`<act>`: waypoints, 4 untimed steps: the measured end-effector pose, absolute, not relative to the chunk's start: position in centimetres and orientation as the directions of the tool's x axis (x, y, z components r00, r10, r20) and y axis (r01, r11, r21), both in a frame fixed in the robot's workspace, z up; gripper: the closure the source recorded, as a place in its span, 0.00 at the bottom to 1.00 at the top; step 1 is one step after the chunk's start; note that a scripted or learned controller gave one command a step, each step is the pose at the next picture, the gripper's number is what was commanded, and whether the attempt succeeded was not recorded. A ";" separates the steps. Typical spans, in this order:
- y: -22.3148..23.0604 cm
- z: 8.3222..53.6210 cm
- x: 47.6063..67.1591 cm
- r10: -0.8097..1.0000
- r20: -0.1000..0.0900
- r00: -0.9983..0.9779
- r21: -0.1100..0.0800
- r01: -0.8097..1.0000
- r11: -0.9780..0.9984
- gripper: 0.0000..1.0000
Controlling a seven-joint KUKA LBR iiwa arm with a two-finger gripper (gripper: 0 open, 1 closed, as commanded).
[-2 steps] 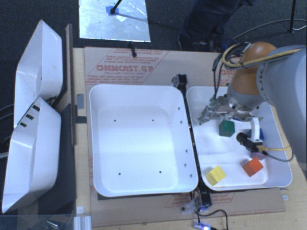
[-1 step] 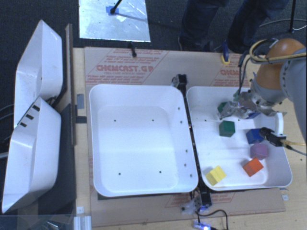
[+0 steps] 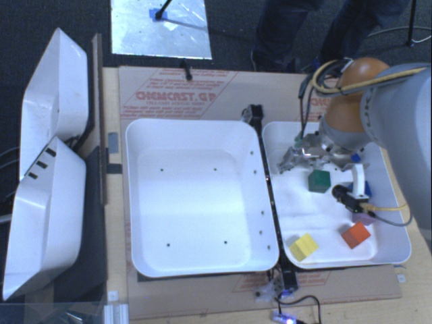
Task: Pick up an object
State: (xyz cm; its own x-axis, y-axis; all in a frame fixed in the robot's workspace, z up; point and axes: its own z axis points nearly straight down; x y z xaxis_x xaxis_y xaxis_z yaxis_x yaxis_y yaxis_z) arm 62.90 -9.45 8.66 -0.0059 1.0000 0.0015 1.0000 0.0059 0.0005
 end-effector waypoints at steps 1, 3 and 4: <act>-15.5 8.7 56.6 1.000 -0.001 0.006 -0.001 1.000 -0.006 0.00; -8.3 13.7 63.5 1.000 0.001 -0.008 0.006 1.000 0.008 1.00; -3.5 18.9 59.7 1.000 0.001 -0.004 0.005 1.000 0.004 1.00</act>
State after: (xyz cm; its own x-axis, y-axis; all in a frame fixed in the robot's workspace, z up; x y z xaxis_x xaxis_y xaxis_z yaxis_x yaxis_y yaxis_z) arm 59.66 -3.45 18.95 -0.0043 1.0000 0.0009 1.0000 0.0043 0.0051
